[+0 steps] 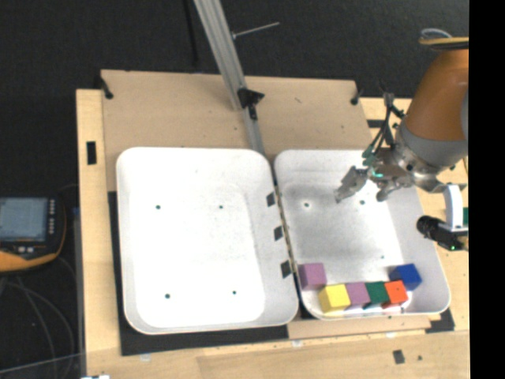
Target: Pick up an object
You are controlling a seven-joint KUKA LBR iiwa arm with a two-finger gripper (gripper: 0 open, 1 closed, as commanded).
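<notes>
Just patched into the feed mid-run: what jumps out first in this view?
The row of coloured blocks crowded along the near edge of the right bin: purple, yellow, green, orange, blue. Next, the grey and orange arm at the right, its gripper open above that bin's far end, apart from the blocks.

A robotics lab, by the look of it: a plain wooden tabletop (pixel 189 105) stands on dark carpet (pixel 71 22), carrying two shallow white bins (pixel 197 235), one left of the fingers (pixel 364 181), one beneath them. A metal camera mast (pixel 225 50) rises up and to their left, and far left lies a handheld control pendant (pixel 28 231) with trailing cables (pixel 39 322)
</notes>
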